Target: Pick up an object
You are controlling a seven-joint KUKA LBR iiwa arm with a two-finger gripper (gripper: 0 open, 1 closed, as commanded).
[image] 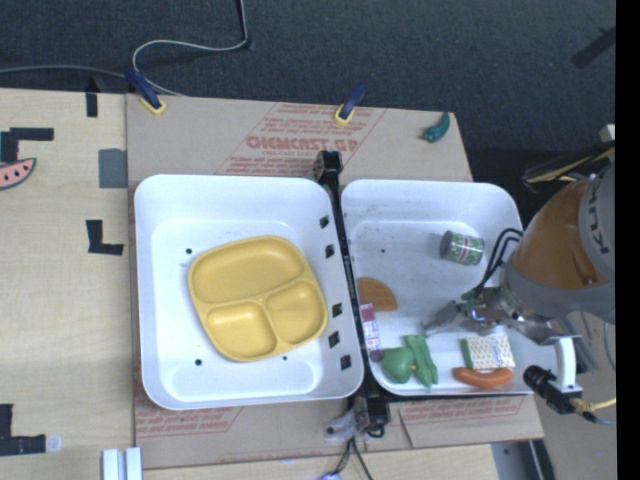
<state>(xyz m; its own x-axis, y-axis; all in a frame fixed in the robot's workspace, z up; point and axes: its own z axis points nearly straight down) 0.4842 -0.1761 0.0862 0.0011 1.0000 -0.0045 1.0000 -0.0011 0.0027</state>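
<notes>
The right bin (420, 200) holds several small items. A green-and-silver can (462, 247) lies on its side at the back right, and a flat orange piece (377, 293) lies near the left wall. A green pepper (397, 366) and a green pod (424, 359) sit at the front. A checkered packet (489, 351) and an orange-red sausage (483, 376) rest at the front right. My gripper (437, 320) hangs low over the bin's middle, pointing left, between the can and the green items, just left of the packet. Nothing shows in it.
The left bin (160, 268) holds a yellow divided plate (258, 296). A red-and-purple strip (370, 330) lies along the right bin's left wall. A black divider bar (336, 258) runs between the bins. The arm's orange band (560, 248) stands over the right bin's right edge.
</notes>
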